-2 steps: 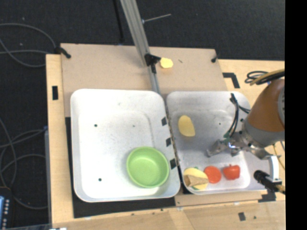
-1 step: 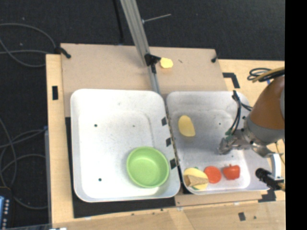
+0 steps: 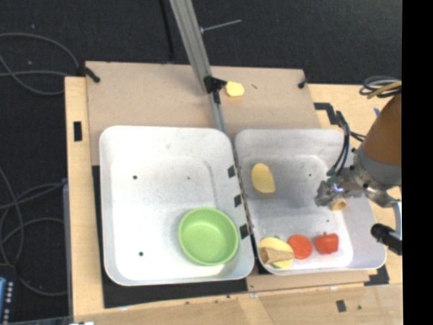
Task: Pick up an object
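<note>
Bowl (image 3: 208,235) in green is held by the left bin (image 3: 135,161), while yellow, orange and red pieces (image 3: 301,246) are held by the right bin (image 3: 298,147); jaw state of the gripper (image 3: 333,196) cannot be told.

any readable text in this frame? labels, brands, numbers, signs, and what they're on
None readable.
Green bowl, left bin, right bin: plain surfaces, no print visible.
Yellow piece, tomato, red pepper-like item, yellow item at the front corner: no labels.
Gripper and arm: any markings too small or blurred to tell.
</note>
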Robot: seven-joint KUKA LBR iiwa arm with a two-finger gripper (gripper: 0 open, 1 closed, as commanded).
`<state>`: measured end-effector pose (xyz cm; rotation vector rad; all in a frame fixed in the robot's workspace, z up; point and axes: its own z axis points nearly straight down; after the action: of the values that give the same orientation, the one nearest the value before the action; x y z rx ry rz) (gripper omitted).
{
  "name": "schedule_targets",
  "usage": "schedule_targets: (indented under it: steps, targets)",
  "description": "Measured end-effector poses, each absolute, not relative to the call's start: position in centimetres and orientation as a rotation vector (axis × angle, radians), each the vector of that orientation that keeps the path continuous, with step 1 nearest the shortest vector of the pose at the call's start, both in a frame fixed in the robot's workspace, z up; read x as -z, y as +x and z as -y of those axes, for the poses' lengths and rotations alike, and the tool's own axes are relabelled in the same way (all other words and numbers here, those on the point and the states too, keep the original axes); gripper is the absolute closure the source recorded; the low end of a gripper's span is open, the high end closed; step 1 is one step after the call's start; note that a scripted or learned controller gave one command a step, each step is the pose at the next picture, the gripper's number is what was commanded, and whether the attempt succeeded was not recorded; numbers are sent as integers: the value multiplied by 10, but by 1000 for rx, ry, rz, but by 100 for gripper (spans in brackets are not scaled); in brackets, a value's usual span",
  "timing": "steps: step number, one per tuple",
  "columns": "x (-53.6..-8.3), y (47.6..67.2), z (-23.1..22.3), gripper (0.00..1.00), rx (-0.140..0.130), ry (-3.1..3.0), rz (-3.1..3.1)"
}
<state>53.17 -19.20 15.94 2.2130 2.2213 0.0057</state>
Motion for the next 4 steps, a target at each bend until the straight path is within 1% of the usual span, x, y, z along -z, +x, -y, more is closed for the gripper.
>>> schedule_targets:
  steps: [1, 2, 3, 4]
  targets:
    - [-204, 528, 195, 100, -5, 2212, -2222]
    - [-265, 523, 201, 100, -6, 2210, -2221]
    - [-262, 536, 139, 100, -3, 2211, -2230]
    - [-262, 538, 84, 100, -2, 2213, -2231]
